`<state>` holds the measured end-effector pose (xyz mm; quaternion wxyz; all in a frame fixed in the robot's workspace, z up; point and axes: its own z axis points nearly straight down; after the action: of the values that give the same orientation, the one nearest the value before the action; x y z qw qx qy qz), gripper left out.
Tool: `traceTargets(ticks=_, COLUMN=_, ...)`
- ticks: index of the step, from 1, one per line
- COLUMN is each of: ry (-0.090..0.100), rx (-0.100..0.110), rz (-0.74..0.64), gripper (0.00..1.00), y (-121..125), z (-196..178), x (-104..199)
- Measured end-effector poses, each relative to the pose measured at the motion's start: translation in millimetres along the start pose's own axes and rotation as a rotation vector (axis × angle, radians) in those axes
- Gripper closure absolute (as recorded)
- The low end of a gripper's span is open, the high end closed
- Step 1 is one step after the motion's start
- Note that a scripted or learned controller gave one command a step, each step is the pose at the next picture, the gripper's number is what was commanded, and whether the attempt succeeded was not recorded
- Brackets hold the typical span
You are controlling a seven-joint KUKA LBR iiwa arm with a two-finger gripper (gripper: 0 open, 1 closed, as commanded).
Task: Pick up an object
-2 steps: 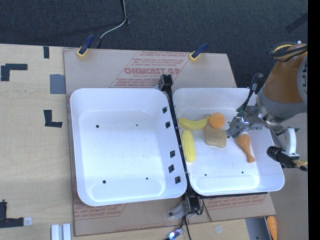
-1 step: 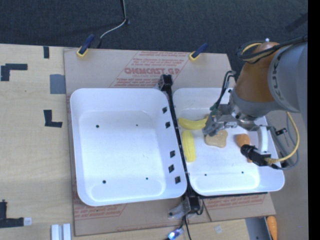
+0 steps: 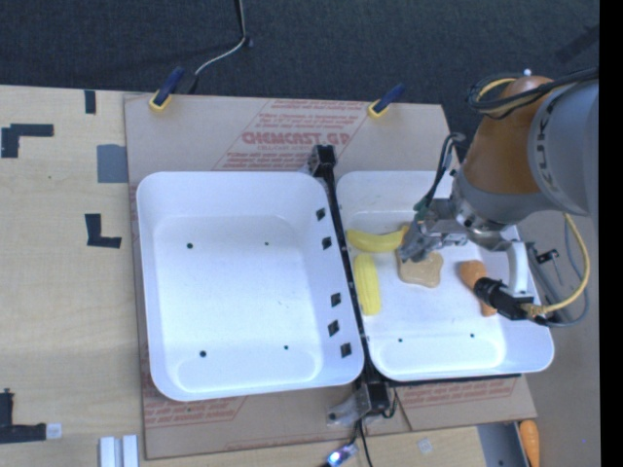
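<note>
A: Where is the gripper [image 3: 421,246] placed in relation to what might be lifted?

B: It is lowered into the right bin [image 3: 443,356], toward the middle of that bin's far half. A tan, rounded piece [image 3: 421,272] is seen touching or just below the fingertips, on the side toward the bin's near edge. A banana [image 3: 375,240] is laid just beside the tip, toward the divider between the two bins.

A: How is the banana's long axis set?

B: Roughly across the bin, from the divider toward the gripper. A corn cob [image 3: 367,285] is laid along the divider, and an orange carrot-like piece [image 3: 474,277] is nearer the bin's right edge.

A: Are the jaws apart or together?

B: That cannot be told; the tip is too small and dark.

A: Which thing is judged nearest?

B: The tan piece, though nothing can be seen held.
</note>
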<state>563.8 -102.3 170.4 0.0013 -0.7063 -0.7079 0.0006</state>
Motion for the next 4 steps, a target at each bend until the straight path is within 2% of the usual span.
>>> traceTargets(ticks=2, ry=0.002, rx=0.001, rz=-0.002, gripper=1.00, y=0.3, z=-18.6, x=1.5)
traceTargets(ticks=3, ry=0.000, rx=0.001, rz=-0.001, gripper=1.00, y=-24.1, z=-13.2, x=50.9)
traceTargets(ticks=4, ry=0.000, rx=0.000, rz=0.001, gripper=1.00, y=-23.2, z=-22.8, x=49.9)
